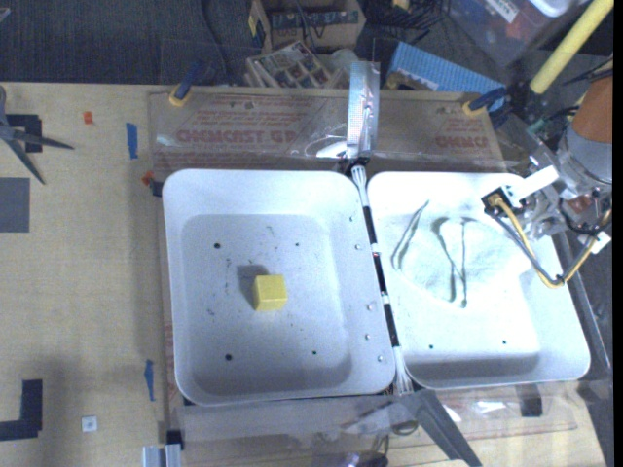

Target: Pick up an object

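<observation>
Two white bins (362, 224) sit on a tan bench (78, 290); the pincer's (545, 212) state is unclear.

A pale wooden tabletop (78, 261) fills the left and lower part of the frame. Two shallow white bins sit side by side on it: the left bin (185, 212) near the centre, the right bin (555, 358) touching it along a shared edge. A clear plastic sheet with red lettering (253, 129) lies flat just above the bins. Strips of blue tape (131, 141) and black tape marks (29, 407) are stuck to the wood at the left of the frame.
</observation>
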Motion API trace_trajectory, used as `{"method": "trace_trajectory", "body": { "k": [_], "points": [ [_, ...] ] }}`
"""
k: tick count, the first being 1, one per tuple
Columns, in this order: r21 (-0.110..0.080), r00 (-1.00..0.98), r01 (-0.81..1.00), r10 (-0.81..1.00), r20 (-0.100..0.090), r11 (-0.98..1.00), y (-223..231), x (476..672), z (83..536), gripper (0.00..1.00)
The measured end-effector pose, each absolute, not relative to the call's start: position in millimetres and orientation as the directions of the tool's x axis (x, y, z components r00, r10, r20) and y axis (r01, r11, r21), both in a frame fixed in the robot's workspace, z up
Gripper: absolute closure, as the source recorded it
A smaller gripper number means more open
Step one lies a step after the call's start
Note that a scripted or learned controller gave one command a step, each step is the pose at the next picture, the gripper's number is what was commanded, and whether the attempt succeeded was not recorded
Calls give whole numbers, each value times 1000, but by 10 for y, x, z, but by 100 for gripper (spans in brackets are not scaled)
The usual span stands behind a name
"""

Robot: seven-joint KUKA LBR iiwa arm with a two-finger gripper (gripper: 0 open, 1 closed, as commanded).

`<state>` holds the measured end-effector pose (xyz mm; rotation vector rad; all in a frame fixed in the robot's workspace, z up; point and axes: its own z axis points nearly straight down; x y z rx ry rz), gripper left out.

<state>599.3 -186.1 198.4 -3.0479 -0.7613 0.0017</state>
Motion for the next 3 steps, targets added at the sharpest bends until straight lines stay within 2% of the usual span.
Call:
{"method": "trace_trajectory", "body": {
  "k": [1, 2, 3],
  "points": [
    [0, 970, 245, 245, 0, -970, -1420, 6483, 2584, 100],
    [-4, 979, 205, 205, -5, -979, -1403, 6442, 2311, 100],
    [-4, 980, 198, 198, -5, -980, -1791, 6469, 1254, 100]
  ]
}}
